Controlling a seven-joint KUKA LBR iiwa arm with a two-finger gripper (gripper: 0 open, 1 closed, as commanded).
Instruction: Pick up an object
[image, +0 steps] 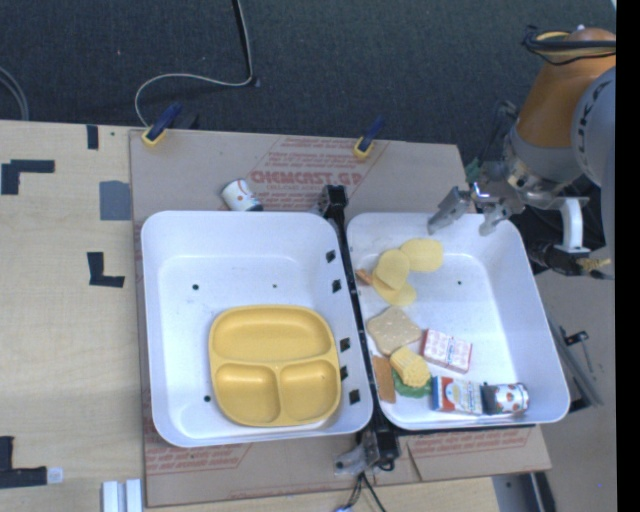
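Observation:
My gripper (468, 212) hangs over the far rim of the right bin (535, 300), fingers spread open with nothing between them. Below and left of it lie yellow chip-like pieces (408, 262). Nearer the front lie a tan cracker square (392, 328), a yellow corn piece (409, 368), a small red-and-white box (447, 351), a flat carton (456, 395) and a can (505, 399) on its side. The left bin (180, 260) holds a yellow divided plate (274, 364).
A small white cup (238, 195) lies on the cardboard behind the left bin. Clamps (160, 125) pin the cardboard's far edge. The arm's orange band (560, 95) fills the upper right. A black cable (200, 80) loops across the dark floor.

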